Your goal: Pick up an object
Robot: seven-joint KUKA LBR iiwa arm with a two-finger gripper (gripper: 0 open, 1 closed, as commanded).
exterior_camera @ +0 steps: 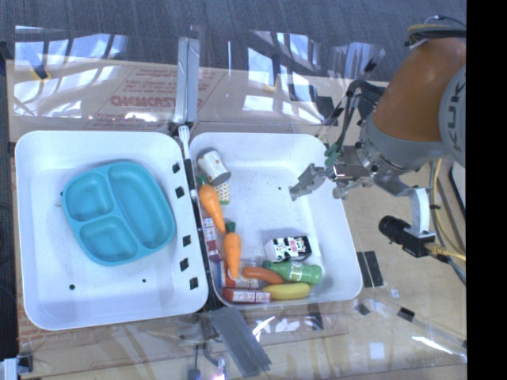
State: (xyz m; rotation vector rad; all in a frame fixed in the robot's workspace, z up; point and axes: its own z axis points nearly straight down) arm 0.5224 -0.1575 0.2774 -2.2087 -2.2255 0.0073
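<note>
- The surface (412,307) carries two white bins side by side.
- The left bin (47,283) holds a blue plate (119,212) with three compartments.
- The right bin (261,165) holds the small things, crowded along its left wall and near edge.
- The arm (416,93) reaches in from the right; its fingers (305,183) hang over the bin's upper right part, above bare floor, pinching nothing; spread or pressed together, I cannot tell.
- A can (212,167) lies at the top left, touching a carrot (211,204).
- A second carrot (231,253) lies below.
- A black-and-white carton (287,248) sits above a green bottle (297,273).
- A banana (285,291) lies along the near edge.
</note>
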